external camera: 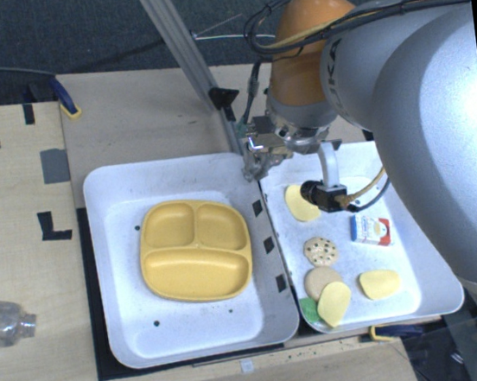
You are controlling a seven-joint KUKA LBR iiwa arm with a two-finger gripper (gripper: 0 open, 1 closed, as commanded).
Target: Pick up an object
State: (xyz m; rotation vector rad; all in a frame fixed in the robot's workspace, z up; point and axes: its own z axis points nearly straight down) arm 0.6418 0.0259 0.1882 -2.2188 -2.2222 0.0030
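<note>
End effector (pixel 257 162) above divider between bins, far end; open or closed cannot be told. Candidates in right bin (pixel 402 307): cookie (pixel 320 251), carton (pixel 371 230). Carton preferred, clear of neighbours. Descent to be centred, short sides squeezed.

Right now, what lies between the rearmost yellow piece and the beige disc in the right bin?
The cookie lies between the yellow piece and the beige disc, per the camera view.

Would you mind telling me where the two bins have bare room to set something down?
Left bin: bare floor between the yellow plate and the near rim, and a strip along its left. Right bin: crowded around the cookie, carton and yellow pieces.
</note>
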